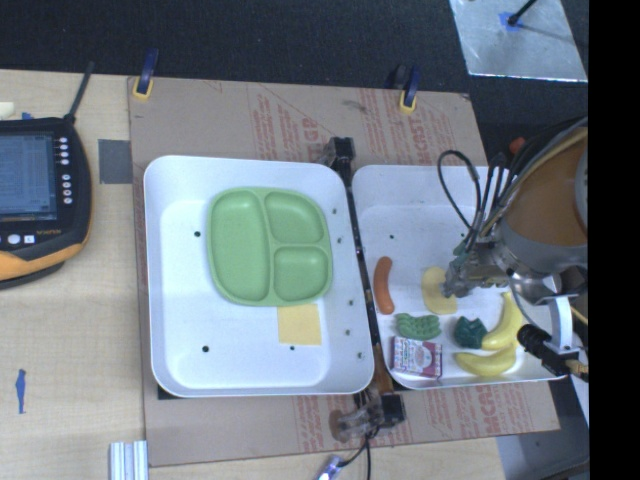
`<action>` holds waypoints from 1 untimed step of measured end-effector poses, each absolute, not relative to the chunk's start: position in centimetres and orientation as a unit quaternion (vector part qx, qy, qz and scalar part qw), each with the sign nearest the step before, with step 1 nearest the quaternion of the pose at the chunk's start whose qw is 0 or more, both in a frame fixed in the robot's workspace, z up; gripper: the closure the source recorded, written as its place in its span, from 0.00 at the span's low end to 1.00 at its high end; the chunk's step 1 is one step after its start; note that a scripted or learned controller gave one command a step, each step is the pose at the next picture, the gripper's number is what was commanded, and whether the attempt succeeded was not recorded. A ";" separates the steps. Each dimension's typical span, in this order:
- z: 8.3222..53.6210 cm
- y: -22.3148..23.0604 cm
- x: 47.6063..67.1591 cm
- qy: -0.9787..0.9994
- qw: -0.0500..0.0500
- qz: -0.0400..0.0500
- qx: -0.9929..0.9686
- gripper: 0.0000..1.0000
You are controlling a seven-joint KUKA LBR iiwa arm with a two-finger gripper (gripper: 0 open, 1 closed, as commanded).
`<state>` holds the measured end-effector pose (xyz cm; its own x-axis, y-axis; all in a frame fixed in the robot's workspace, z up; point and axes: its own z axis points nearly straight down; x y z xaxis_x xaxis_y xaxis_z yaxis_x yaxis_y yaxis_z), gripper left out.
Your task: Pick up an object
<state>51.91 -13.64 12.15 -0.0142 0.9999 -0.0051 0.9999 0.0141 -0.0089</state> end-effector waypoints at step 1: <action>12.2 -13.6 51.9 -0.713 0.001 0.005 -0.702 0.00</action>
<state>51.90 -13.65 12.15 -0.0155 0.9999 -0.0057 0.9998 0.0155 -0.0092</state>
